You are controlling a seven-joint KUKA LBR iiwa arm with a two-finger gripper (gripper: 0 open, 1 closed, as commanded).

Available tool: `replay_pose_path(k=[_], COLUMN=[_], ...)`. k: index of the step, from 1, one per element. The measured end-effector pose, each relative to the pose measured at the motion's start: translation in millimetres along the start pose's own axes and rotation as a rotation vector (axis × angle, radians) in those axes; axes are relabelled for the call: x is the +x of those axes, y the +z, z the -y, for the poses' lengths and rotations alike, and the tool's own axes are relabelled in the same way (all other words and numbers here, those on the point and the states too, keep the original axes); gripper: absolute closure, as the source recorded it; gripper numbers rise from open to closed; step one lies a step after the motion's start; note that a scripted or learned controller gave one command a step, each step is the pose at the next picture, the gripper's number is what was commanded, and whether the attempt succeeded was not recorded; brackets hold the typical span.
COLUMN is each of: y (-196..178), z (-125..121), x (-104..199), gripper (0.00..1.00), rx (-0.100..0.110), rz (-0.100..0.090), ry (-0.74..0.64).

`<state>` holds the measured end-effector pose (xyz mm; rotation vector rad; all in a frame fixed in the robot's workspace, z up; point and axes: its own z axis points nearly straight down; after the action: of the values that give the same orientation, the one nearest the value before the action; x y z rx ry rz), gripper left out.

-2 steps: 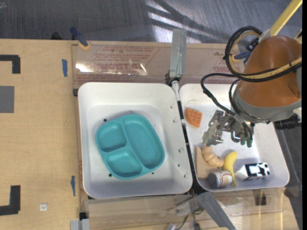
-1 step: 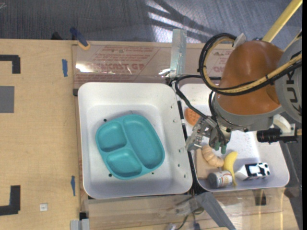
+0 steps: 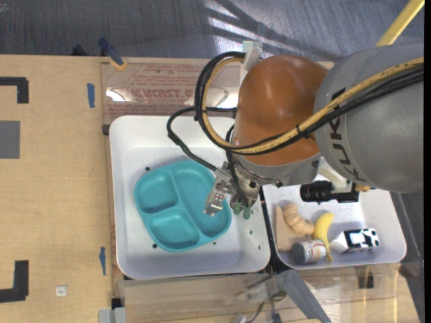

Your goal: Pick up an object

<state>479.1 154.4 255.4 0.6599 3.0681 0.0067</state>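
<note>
Hovering fingers (image 3: 225,200) (gap unclear) above teal tray (image 3: 176,207) in white bin (image 3: 124,180), tan bench (image 3: 54,194).

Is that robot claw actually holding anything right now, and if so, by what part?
It cannot be told for sure. The gripper is down over the right edge of the teal divided plate in the left bin, but no object shows between its fingers.

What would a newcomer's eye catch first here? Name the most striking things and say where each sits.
The big grey arm with its orange band comes in from the right over both bins, its gripper low over the right edge of a teal divided plate in the left bin. The right bin holds a small cluster: a banana, a tan lumpy piece, a can and a black-and-white toy.
</note>
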Motion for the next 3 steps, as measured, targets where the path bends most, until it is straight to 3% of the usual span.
replay_pose_path(k=[1,2,3], y=[40.6,159.5,36.2], z=[-61.8,-50.8,-65.7], x=[29.1,18.2,29.0], gripper=[1.00,1.00,1.00], rx=[0.006,-0.011,0.001], rz=[-0.003,0.007,0.001], ry=[0.393,0.112,0.427])
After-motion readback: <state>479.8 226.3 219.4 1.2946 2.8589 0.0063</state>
